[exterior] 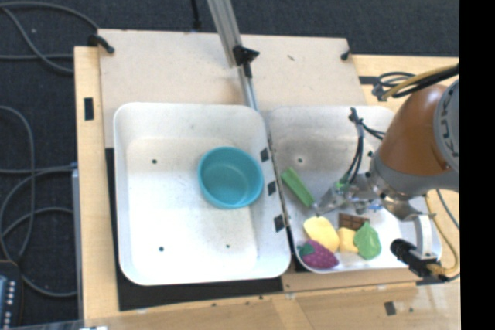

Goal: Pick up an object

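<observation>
My gripper (pixel 348 205) hangs low over the right bin (pixel 309 137), under the orange wrist band. It sits just above a cluster of small objects at the bin's front. A green stick-shaped object (pixel 297 187) lies to its left. Below it lie a yellow piece (pixel 320 231), a purple bunch (pixel 316 253), a green lump (pixel 368 241) and a small brown block (pixel 351 222). Nothing is visibly held.
A blue bowl (pixel 230 177) sits in the left bin (pixel 155 228). A metal pole (pixel 220 4) slants in from the top to the seam between the bins. Cables (pixel 394 85) lie at the right bench edge.
</observation>
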Motion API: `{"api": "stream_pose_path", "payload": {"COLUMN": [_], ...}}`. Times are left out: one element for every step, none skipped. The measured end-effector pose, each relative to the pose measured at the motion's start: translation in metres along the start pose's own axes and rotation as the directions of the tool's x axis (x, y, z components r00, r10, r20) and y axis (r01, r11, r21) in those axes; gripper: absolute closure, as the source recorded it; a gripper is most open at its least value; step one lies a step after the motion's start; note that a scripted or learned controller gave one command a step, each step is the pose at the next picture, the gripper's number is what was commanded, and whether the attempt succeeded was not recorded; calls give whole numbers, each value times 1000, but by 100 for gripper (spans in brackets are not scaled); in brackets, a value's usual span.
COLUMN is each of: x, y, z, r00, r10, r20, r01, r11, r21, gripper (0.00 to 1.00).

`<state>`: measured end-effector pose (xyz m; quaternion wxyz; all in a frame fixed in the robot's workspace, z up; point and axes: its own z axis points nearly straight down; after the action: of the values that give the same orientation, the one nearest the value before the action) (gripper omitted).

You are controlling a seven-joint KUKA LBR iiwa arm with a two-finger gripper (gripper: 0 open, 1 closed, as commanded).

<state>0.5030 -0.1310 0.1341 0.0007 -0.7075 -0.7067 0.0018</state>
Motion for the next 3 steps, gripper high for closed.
{"api": "stream_pose_path", "payload": {"x": [-2, -2, -7], "y": [2, 3, 0], "z": [32, 20, -42], "r00": [1000, 1000, 1000], "r10": [1, 6, -4], "r20": [3, 0, 0], "r01": [-1, -6, 4], "r11": [1000, 1000, 1000], "r21": [-9, -14, -11], "gripper": [0, 100, 100]}}
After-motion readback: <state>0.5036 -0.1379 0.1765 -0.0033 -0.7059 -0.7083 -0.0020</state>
